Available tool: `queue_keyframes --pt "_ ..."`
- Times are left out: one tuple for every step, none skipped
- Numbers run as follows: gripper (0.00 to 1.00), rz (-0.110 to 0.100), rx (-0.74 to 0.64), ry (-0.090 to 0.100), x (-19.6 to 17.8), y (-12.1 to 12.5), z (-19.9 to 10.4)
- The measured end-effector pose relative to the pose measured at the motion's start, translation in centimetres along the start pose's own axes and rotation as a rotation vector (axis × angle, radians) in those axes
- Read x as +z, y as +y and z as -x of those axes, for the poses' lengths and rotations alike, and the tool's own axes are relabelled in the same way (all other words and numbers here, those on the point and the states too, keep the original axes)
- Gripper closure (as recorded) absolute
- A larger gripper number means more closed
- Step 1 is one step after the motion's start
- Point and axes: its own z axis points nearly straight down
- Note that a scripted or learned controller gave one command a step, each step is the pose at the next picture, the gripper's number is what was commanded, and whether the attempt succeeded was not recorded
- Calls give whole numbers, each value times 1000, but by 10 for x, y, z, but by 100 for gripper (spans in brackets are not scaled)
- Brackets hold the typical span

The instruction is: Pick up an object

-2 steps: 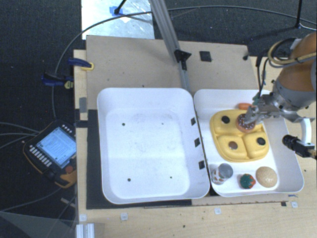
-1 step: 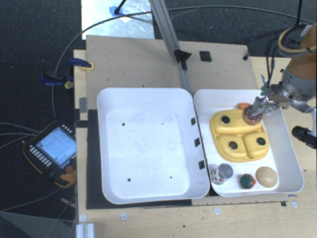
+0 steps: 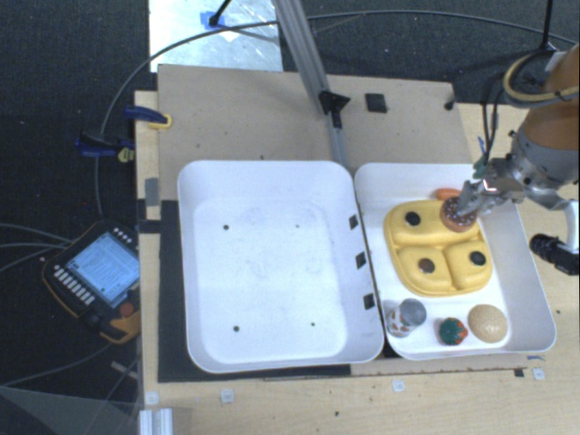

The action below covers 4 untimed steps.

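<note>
The left bin [image 3: 267,261] lay nearest the lens, broad and bare of objects, its twin the right bin [image 3: 535,320] holding everything worth picking. Largest there was a yellow moulded tray [image 3: 435,247] with dark dimples, set near the middle where the arm [image 3: 544,143] could reach from the right. Along the near wall sat a tan egg-shaped ball [image 3: 488,323], a small grey-capped jar [image 3: 406,315] and a green-and-red toy [image 3: 453,331] (too small to name better). The gripper [image 3: 465,208] hung over the tray's far corner at a brownish ring-shaped object [image 3: 453,215], likely the target; whether it was clenched or released could not be told.
</note>
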Motion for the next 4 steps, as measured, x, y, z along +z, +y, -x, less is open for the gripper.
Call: queue_keyframes --pt "100 -1 -4 3 8 -1 -55" --pt "100 0 -5 3 11 4 -101" --pt "100 0 -6 4 12 10 -164" --pt "100 2 -6 5 -2 19 -221"
